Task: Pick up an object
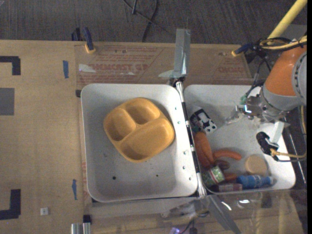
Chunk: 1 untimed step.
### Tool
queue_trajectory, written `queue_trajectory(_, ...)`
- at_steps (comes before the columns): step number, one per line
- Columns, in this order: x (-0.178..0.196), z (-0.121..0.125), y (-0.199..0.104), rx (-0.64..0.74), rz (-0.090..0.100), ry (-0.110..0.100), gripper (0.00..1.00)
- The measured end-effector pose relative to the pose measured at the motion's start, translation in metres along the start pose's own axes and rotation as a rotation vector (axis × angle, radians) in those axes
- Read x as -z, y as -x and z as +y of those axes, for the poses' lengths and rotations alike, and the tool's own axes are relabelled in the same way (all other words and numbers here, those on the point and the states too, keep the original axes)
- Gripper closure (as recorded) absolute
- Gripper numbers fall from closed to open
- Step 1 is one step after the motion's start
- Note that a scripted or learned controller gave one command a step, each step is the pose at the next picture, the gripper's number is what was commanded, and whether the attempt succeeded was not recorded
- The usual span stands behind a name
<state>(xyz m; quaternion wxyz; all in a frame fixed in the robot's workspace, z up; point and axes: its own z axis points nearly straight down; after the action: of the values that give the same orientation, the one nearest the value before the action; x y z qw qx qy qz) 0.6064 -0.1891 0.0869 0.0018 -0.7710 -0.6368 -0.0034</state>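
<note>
My gripper (245, 110) hangs over the far right part of the right bin (229, 94), below the arm's orange band (287, 77). Nothing can be made out in it. Below and to its left in that bin lie a black-and-white item (203, 121), an orange carrot-like piece (202, 147), a slim orange sausage shape (227, 155), a tan round disc (256, 165), a blue bottle (254, 181) and a small green can (215, 174). All of these sit apart from the gripper, along the bin's left and near sides.
The left bin (97, 174) holds a yellow divided plate (139, 128). A metal divider strip (181, 57) runs between the bins at the far side. Cables and a yellow hose (287, 16) trail by the arm at the right.
</note>
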Motion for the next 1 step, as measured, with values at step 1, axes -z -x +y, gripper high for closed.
queue_trajectory(1, 0.1296, -0.0275, 0.0296, -0.157, -0.009, 0.001, 0.0)
